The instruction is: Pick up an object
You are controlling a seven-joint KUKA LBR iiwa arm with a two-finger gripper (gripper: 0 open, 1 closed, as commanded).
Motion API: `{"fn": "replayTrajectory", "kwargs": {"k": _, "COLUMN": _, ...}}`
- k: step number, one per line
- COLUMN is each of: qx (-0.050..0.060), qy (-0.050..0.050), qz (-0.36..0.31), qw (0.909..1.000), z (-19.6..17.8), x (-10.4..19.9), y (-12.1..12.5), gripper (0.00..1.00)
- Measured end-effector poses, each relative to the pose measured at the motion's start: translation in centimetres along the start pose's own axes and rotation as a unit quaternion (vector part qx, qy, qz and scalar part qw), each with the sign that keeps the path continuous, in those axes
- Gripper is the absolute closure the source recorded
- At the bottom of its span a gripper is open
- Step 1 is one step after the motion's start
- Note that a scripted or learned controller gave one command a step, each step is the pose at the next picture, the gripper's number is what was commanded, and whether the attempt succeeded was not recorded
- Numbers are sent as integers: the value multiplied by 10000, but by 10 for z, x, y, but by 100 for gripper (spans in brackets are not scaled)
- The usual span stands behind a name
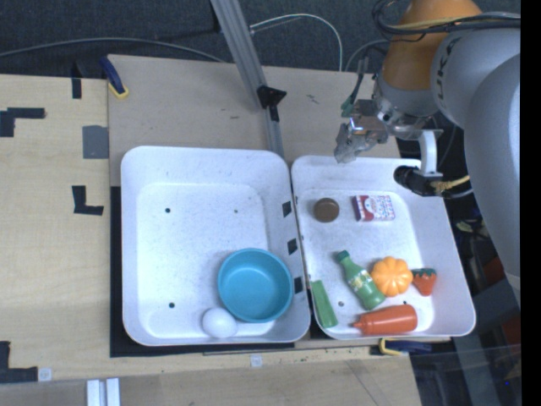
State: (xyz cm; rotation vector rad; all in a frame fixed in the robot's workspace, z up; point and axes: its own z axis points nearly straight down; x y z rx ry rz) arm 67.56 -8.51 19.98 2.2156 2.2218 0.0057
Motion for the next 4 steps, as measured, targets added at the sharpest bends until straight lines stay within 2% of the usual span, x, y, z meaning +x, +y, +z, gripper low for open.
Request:
{"fn": "replayTrajectory", "kwargs": {"k": 1, "qx": 5, "qy": -1, "qz": 4, "qw": 10000, "z": -42, "x": 1, "y": 1, "gripper": 100}}
{"fn": "replayTrajectory", "kwargs": {"k": 3, "qx": 39, "qy": 7, "qz": -15, "qw": 10000, "z": -27, "x": 98, "y": -8, "gripper": 100}}
{"fn": "replayTrajectory", "kwargs": {"k": 4, "qx": 45, "qy": 6, "qz": -19, "qw": 10000, "z": -17, "x": 151, "y": -21, "gripper": 100}}
